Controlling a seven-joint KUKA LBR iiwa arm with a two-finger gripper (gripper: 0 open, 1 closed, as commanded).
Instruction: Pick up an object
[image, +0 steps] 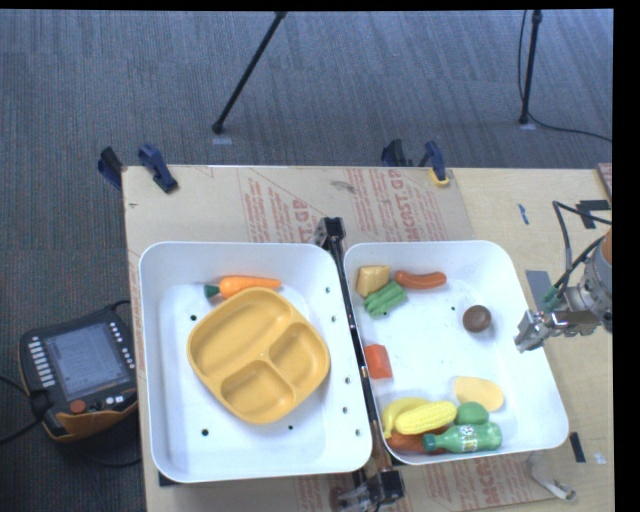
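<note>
From my remote seat I see dark grey ribbed carpet (120, 70) around a bench topped with printed cardboard (290, 205). Blue clamps (155, 165) grip its far edge. Two thin black stand legs (245, 75), possibly tripods, cross the floor. Light is flat, even.

The left bin (160, 300) holds a tray (258, 354) with a carrot (243, 285) behind it, while the right bin (520, 300) holds a sausage (421, 280) at the back, a ball (477, 318) toward the right, and a corn (427, 416) beside a bottle (462, 438) in front.
</note>
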